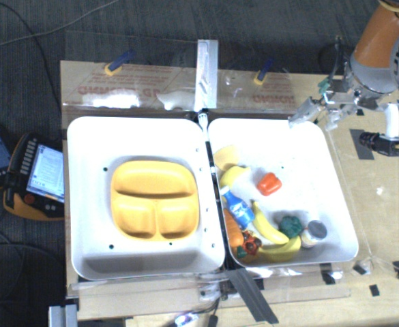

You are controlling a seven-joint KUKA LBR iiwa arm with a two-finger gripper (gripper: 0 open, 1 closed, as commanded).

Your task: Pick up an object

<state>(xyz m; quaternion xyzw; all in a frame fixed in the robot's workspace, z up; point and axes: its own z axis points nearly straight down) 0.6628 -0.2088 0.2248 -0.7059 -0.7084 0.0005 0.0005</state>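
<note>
Here the end effector (313, 112), state unclear, hangs well apart from the banana (271, 231).

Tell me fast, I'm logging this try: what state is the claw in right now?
Claw: cannot be told from this view; it hangs over the back right corner of the right bin, above the bin's rim, with nothing seen in it.

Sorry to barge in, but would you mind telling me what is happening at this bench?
The arm is meant to pick up an object, but it holds nothing yet. Its gripper hovers at the far right corner of the right bin, where bananas, an orange pepper and other items lie. The left bin holds a yellow tray.
</note>
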